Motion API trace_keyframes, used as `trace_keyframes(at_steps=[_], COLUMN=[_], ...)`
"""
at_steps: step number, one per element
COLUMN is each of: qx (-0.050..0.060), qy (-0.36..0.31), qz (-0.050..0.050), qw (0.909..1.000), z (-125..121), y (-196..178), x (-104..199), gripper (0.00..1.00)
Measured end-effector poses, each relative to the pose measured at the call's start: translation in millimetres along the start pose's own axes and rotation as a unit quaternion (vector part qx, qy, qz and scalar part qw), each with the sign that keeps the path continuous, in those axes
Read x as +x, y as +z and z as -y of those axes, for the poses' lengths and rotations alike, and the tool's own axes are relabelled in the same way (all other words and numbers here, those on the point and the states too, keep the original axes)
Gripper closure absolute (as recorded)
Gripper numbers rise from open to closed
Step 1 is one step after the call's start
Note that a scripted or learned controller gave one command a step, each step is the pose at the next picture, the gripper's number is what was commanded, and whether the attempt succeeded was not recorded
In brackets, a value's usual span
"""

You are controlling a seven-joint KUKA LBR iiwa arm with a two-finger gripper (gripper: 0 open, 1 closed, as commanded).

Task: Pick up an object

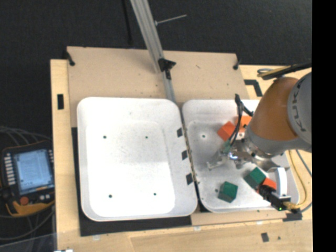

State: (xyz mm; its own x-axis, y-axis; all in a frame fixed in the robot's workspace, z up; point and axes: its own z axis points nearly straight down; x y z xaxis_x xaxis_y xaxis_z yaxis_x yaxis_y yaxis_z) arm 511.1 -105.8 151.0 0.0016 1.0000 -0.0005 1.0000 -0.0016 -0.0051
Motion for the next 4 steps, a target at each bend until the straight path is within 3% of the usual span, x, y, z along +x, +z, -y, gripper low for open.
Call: trace_keyframes(at_steps=[1, 2, 4], qx=[-0.002, -0.005, -0.006], qy=[0.0, 0.002, -0.003], qz=[0.001, -0.001, 0.0], qw=[1.0, 1.0, 1.0], z=[0.0, -2.0, -5.3], y=[52.0, 39.1, -55.0], x=[-1.4, -1.1, -2.9], gripper=[0.0, 1.0, 1.0])
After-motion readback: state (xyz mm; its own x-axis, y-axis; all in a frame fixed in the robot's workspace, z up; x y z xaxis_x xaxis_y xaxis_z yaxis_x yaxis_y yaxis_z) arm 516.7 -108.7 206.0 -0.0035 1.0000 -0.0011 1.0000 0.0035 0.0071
